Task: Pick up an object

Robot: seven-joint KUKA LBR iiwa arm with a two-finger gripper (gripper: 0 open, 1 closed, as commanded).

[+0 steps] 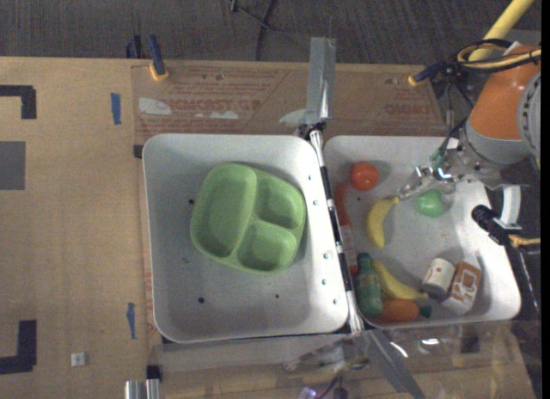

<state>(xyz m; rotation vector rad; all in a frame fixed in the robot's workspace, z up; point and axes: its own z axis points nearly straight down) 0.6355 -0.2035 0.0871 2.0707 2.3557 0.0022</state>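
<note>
Progress: nothing lifted yet as far as I can see, so the actual grab and lift are still to do.
Gripper [427, 179]: upper part of the right bin [503, 303], low over the toys, just beside the green ball [430, 204].
Fingers: honestly can't tell whether they're spread or closed, too small and glinty.
Likely target: that green ball, small, round, pale green, resting on the bin floor right of centre.
Neighbours: yellow banana [377, 221] just left, red tomato [364, 175] up-left.
Left bin: green divided plate [249, 217], untouched.

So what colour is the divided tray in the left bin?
Light green; the divided tray shows clearly in the camera view.
</note>
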